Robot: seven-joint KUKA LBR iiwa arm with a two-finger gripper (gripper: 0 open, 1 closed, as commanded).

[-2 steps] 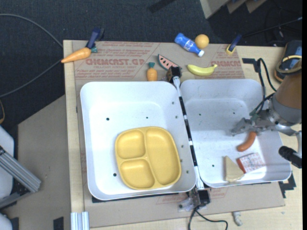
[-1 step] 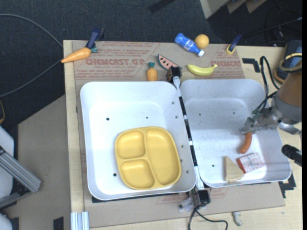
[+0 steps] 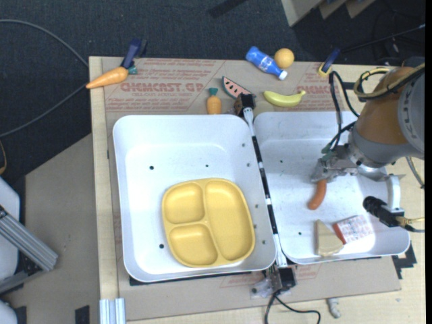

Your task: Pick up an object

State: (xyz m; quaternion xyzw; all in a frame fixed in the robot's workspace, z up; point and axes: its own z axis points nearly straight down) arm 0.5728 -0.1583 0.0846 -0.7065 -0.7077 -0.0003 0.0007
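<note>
1. Gripper (image 3: 326, 172) first: it hangs low in the right bin (image 3: 290, 154), its tip just above the upper end of a toy sausage (image 3: 316, 194). Whether it is spread or pinched I cannot tell, since the wrist housing blocks the tip from this slanted overhead angle. Nothing visibly sits in its grasp.
2. Largest after the arm, the left bin (image 3: 135, 154) carries a yellow divided plate (image 3: 207, 220) lying flat toward its near side, well apart from the tool.
3. In the right bin, which looks like the working bin, the sausage lies nearly upright in view, tilted slightly, on the bin floor. I judge it the likely target, because the tool stands directly over one end.
4. Near that bin's front edge rest a tan wedge-like block (image 3: 327, 239) and, just beside it, a red-and-white packet (image 3: 353, 229), both apart from the sausage.
5. On the cardboard behind the bins lie spare toys out of play: a banana (image 3: 283, 98), a blue bottle (image 3: 263, 61), an orange ball (image 3: 285, 57), a watermelon slice (image 3: 233, 86) and a carrot (image 3: 108, 78) at far left.
</note>
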